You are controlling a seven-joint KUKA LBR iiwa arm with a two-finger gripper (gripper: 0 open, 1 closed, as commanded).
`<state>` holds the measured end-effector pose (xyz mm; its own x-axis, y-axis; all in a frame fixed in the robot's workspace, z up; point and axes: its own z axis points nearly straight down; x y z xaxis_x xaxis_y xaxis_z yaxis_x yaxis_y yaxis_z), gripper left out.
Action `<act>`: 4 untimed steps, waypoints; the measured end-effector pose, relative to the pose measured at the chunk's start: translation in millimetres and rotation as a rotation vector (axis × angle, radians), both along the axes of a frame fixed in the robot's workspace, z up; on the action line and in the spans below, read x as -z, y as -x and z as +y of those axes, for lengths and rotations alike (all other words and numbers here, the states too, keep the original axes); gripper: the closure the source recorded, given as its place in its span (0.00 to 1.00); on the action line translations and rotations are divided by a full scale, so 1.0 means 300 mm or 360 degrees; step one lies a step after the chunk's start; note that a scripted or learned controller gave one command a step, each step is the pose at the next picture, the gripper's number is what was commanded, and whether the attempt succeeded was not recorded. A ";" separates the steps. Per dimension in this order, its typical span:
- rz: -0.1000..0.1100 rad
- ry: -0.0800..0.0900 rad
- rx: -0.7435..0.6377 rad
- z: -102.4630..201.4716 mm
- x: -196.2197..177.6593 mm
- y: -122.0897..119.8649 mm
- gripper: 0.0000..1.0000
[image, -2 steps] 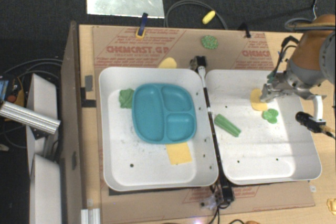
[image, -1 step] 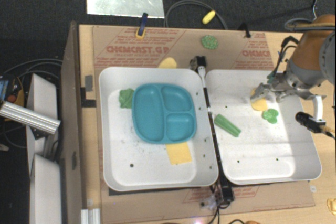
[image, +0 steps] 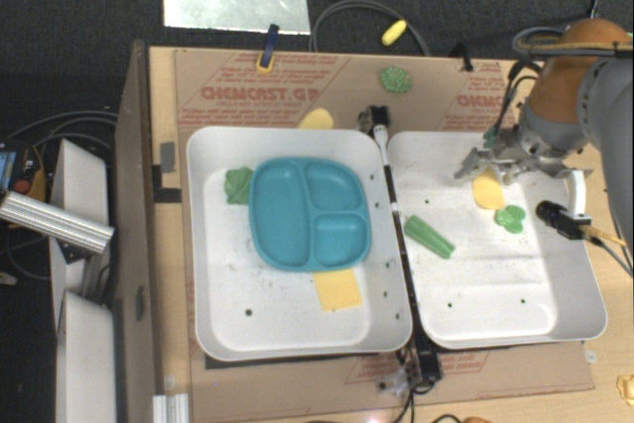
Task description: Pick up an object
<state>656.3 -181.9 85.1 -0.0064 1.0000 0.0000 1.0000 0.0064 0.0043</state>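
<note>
My gripper (image: 485,169) hangs low over the back right of the right bin (image: 495,312), its metal fingers just above and left of a yellow piece (image: 487,193). A small green leafy piece (image: 511,218) lies right of the yellow one. A long green piece (image: 428,236) lies near the right bin's left wall. In the left bin (image: 213,312) sit a blue divided plate (image: 307,213), a green leafy piece (image: 238,184) at its left, and a yellow square slice (image: 339,290) below it. Nothing shows between the fingers.
On the cardboard behind the bins lie a green round piece (image: 395,79), a yellow piece (image: 317,120) at the left bin's rim, and a yellow-tipped cable (image: 394,33). A metal rail (image: 54,221) sits at far left.
</note>
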 end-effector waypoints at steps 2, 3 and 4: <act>-0.0004 0.0003 -0.0003 -0.005 -0.039 0.000 0.00; -0.0011 0.0005 -0.0006 -0.005 -0.078 -0.005 1.00; -0.0010 0.0005 -0.0007 -0.005 -0.076 -0.004 0.00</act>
<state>657.6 -183.6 108.1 -0.0109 0.9999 -0.0034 0.9999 0.0109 0.0102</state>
